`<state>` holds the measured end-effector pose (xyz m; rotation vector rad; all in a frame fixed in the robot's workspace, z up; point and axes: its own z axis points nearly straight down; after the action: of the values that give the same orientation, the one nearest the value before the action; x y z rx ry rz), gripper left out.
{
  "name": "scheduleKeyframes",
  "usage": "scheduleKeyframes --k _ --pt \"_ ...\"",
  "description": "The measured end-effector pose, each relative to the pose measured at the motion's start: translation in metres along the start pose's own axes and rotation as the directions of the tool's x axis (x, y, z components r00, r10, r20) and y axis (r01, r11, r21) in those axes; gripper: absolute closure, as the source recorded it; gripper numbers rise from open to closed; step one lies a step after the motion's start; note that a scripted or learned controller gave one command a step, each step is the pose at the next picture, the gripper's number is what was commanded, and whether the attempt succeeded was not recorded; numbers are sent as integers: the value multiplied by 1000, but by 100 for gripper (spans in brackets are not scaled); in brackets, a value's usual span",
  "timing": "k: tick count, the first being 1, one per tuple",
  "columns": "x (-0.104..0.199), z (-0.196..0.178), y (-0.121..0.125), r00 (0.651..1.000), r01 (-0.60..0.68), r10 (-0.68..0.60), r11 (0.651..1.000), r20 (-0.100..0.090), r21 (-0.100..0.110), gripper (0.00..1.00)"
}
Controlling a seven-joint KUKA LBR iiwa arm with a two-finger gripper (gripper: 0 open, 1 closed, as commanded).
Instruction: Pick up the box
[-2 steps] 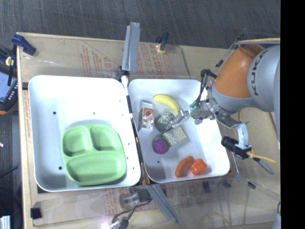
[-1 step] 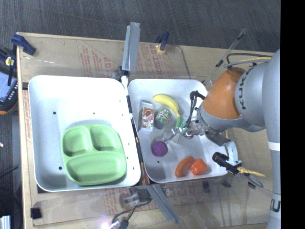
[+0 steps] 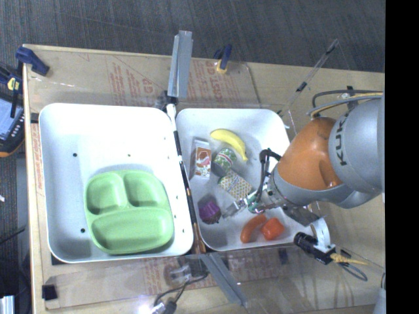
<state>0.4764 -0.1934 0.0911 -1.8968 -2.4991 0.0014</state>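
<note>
A small red-and-white box (image 3: 202,162) lies flat in the right bin (image 3: 196,126), close to its left wall. Beside it a green can (image 3: 226,160) lies on its side. A second flat packet with a chequered pattern (image 3: 235,186) rests just below the can. My gripper (image 3: 251,205) reaches in from the right and hangs low over the bin floor, right next to the lower right corner of the chequered packet. It is well apart from the red-and-white box. The orange band of the arm (image 3: 304,162) hides the bin's right side.
The right bin also holds a banana (image 3: 230,142) at the back, a purple fruit (image 3: 209,210), an orange carrot (image 3: 253,227) and a red fruit (image 3: 273,228) at the front. A green divided tray (image 3: 129,211) sits in the left bin (image 3: 65,129).
</note>
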Motion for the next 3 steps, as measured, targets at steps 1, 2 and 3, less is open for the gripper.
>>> scheduleKeyframes --k 1,2,3 --pt "-1 -1 55 994 -111 111 994 2 -1 0" --pt "-28 -1 111 990 -141 141 990 2 -2 0" --pt "-27 -12 111 991 -137 137 991 1 -2 100"
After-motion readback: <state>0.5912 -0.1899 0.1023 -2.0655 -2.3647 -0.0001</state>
